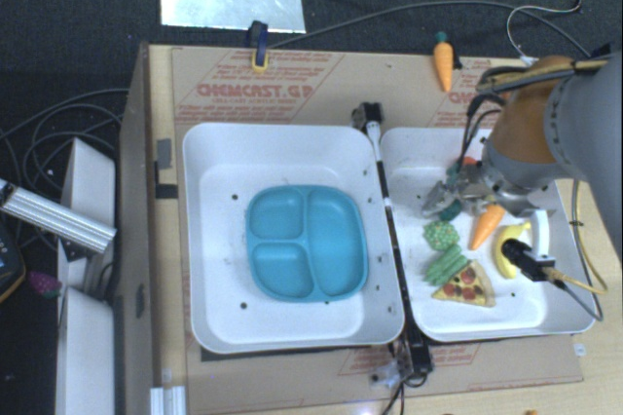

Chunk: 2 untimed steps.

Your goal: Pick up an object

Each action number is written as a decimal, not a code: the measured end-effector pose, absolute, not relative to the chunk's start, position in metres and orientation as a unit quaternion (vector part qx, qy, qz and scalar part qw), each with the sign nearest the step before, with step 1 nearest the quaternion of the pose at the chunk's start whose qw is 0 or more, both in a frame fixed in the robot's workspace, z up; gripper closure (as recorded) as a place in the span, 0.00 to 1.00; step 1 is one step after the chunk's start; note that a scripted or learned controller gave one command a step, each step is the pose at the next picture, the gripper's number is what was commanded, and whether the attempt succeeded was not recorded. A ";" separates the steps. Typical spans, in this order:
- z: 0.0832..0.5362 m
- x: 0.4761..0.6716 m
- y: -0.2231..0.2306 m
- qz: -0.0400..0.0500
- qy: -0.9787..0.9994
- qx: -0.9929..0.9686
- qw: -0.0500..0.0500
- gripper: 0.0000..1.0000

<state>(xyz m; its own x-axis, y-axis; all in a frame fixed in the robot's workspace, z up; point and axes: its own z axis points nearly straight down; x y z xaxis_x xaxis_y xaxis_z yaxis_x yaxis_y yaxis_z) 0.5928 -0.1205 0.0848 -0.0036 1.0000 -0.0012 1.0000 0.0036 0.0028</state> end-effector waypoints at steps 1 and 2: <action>0.084 0.544 -0.089 0.000 0.708 0.706 0.000 0.00; 0.095 0.545 -0.089 0.001 0.708 0.706 0.001 1.00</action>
<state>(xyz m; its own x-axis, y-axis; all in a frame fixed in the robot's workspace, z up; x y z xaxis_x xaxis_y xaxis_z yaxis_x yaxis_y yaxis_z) 0.5449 -0.0889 0.0949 -0.0028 1.0000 -0.0002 1.0000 0.0028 0.0026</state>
